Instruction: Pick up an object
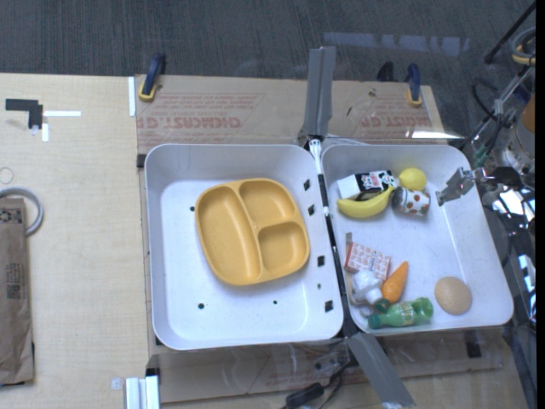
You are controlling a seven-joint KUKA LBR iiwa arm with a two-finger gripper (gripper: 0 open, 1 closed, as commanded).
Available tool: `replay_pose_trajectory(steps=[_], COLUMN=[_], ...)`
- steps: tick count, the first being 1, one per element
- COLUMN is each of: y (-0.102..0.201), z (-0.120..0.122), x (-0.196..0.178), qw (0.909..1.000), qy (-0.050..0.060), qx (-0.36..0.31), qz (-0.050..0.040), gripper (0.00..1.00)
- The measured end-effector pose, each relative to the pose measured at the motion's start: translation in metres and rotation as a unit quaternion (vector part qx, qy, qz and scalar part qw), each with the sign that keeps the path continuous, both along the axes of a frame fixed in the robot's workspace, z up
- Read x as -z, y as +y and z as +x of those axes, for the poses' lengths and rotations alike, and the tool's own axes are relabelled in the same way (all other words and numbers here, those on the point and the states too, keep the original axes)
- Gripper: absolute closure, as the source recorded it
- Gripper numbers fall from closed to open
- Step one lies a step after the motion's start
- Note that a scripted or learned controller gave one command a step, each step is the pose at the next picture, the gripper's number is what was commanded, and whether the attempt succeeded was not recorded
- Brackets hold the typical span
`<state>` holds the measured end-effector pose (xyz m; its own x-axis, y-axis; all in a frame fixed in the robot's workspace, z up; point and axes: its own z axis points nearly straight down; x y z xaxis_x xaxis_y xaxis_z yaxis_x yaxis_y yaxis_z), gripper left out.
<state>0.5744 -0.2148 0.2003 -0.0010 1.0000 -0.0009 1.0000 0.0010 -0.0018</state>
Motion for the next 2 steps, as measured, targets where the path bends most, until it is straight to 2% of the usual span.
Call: replay_pose_trajectory(steps=[1, 2], y=[0.035, 0.095], z=[-0.072, -0.097], x=[0.036, 0.108], qw=[0.9998, 0.9925], qy=[0.000, -0.002], qx=[-0.021, -0.122], qz=[0.0005, -0.0017], gripper=[0.00, 0.00])
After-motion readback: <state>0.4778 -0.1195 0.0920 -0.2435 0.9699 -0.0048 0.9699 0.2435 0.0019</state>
